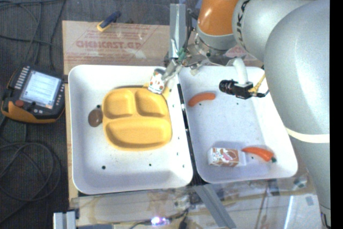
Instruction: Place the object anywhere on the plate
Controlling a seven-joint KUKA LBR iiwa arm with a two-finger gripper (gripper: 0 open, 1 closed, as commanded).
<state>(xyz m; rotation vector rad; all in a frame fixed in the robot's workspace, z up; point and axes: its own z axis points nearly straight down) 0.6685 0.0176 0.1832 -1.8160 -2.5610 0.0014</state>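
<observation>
Yellow plastic marks our target: the plate [138,118], a three-compartment tray, lies in the left bin [80,163]. At the plate's upper right corner we see the jaws [162,79] closed on a small white carton [156,83] with red print, pinched between the fingers. The carton hangs right over the plate's rim, at the edge of the upper right compartment, with the bin divider just to its right. So the plate lies down and to the left of the jaws, and we judge that a short shift that way puts the carton squarely above a compartment. The carton looks short and boxy, its longer side tilted down and left, roughly in line with the fingers. We cannot tell whether it touches the plate.
</observation>
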